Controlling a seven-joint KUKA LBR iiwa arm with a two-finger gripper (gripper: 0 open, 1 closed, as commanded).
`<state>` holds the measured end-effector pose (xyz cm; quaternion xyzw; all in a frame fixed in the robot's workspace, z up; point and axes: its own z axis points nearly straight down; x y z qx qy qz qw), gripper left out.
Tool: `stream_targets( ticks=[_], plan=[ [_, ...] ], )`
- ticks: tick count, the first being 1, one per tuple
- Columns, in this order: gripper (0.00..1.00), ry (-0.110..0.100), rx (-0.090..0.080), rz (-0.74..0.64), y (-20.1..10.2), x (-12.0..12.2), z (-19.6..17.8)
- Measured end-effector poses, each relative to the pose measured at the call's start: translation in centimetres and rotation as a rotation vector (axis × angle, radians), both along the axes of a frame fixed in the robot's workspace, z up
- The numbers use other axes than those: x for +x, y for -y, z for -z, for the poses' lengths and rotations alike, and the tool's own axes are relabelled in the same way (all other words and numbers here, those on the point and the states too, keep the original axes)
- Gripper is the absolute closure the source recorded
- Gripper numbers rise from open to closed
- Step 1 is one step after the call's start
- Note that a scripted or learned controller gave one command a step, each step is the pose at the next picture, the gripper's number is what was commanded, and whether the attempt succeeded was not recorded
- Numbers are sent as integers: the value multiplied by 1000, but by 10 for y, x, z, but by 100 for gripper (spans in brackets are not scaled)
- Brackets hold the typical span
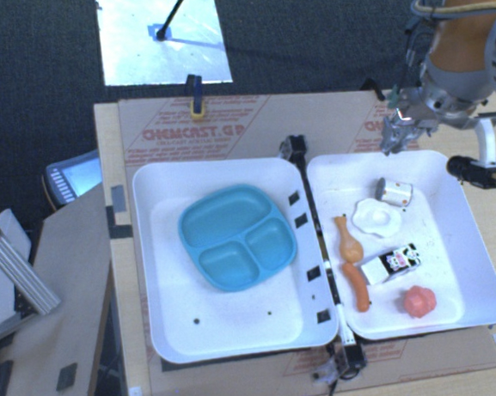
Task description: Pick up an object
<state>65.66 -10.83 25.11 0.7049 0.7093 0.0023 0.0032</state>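
Two glossy white plastic bins are being shown on printed brown cardboard. A smooth blue plastic plate is being reflected dully at left. At upper left, a shiny metal sheet is being lit on dark, rough carpet.

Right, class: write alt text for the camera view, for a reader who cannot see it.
A grey robot arm's gripper hovers at the far edge of the right bin, which holds small toys; the left bin holds a blue divided plate.
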Motion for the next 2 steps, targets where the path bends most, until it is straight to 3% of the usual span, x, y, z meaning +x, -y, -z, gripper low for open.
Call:
stream_targets(
  ticks=[2],
  plan=[
    [100, -6, 2, -2, -101, -4, 5]
  ],
)
